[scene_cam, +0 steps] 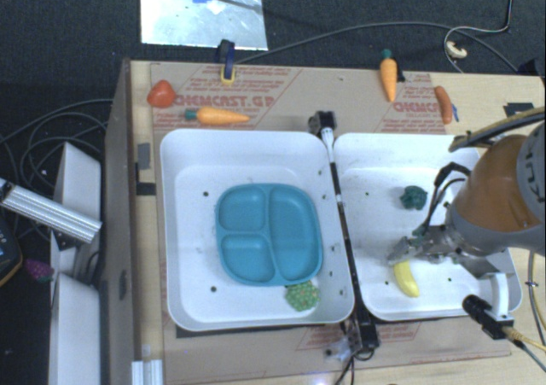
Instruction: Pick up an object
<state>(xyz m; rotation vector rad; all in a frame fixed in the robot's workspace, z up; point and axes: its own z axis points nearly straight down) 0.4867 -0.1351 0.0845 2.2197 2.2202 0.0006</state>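
In the right bin (367, 204) a small yellow banana (407, 280) lies near the front wall. A dark green lumpy toy (415, 197) sits further back in the same bin. My gripper (413, 248) hangs low over the right bin, just above and behind the banana, in front of the green toy. The grey arm with its orange band (503, 195) covers the bin's right part. Nothing is visibly held.
The left bin (183, 204) holds a blue divided plate (269, 234) and a light green bumpy toy (301, 295) at its front edge. On the cardboard behind the bins lie two carrots (220, 117) (389, 76), a tomato (161, 94) and a sausage-like piece (443, 104).
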